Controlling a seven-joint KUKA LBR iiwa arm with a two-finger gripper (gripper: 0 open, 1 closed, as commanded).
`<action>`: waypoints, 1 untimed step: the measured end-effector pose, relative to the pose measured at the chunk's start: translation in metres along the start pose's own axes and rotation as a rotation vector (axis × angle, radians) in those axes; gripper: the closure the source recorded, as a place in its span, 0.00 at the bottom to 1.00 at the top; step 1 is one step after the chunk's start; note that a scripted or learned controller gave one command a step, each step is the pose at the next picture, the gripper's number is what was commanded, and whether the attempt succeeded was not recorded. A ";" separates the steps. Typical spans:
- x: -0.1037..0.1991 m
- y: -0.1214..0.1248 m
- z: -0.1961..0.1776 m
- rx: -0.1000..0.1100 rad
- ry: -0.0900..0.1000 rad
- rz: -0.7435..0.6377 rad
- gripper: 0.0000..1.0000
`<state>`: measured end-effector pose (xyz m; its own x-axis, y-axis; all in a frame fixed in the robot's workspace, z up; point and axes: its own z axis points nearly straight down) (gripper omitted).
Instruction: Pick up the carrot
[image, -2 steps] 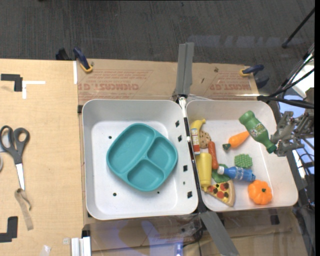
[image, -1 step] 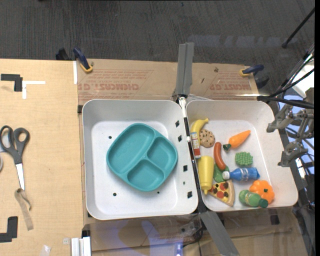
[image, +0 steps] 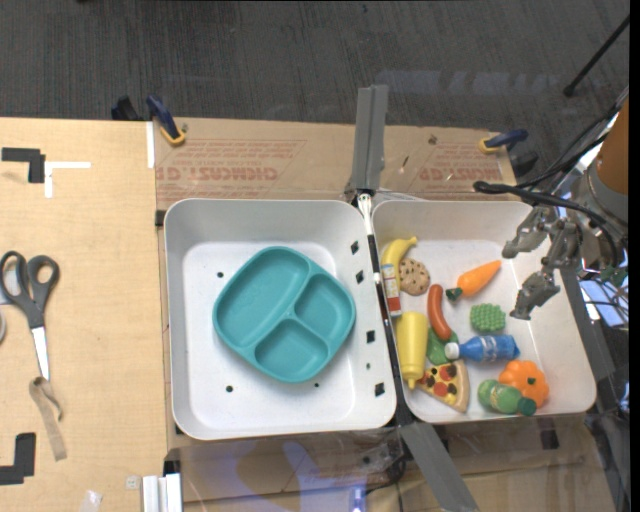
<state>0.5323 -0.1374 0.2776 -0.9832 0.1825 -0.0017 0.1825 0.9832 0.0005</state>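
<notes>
In the right bin (image: 560, 395): toy foods lie scattered.
Carrot (image: 479, 277): on the bin floor near the upper middle, orange, leaf end pointing left (just above a green knobbly piece (image: 488, 318)).
Claw (image: 533, 270): above the bin's right side, fingers spread apart, gripping nothing, right of the carrot, apart.
Left bin (image: 180, 330): holds a teal divided plate (image: 284, 314).

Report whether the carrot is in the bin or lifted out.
In the bin. The carrot lies on the right bin's floor, left of the hand.
</notes>
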 end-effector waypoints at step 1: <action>-0.088 -0.018 0.079 0.000 -0.003 -0.074 0.00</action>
<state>0.6159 -0.1710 0.1986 -0.9940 0.1092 -0.0043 0.1092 0.9940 -0.0001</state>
